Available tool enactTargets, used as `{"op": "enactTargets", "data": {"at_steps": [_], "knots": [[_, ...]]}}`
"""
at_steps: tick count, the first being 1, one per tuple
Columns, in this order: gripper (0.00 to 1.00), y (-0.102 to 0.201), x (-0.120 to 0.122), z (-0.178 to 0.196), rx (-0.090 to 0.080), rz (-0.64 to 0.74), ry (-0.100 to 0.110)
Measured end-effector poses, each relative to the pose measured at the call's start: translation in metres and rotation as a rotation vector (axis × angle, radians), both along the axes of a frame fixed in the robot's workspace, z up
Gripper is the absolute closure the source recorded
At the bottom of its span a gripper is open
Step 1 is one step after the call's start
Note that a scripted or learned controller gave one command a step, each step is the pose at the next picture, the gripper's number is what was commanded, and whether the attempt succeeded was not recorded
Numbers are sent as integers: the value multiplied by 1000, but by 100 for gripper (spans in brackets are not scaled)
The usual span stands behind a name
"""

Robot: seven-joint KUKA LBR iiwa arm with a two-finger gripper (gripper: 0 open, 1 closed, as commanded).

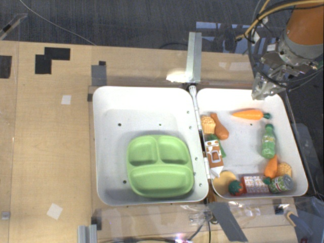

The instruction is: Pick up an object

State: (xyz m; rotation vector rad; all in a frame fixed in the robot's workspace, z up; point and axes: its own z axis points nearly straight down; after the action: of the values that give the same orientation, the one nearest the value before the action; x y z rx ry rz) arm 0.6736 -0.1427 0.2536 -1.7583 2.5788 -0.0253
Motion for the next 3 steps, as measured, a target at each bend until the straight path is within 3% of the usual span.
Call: {"op": "enactTargets", "data": {"at_steps": [1, 3], "knots": [[100, 1, 0, 7, 6, 0, 0], [100, 4, 5, 35, 11, -4, -23]]}}
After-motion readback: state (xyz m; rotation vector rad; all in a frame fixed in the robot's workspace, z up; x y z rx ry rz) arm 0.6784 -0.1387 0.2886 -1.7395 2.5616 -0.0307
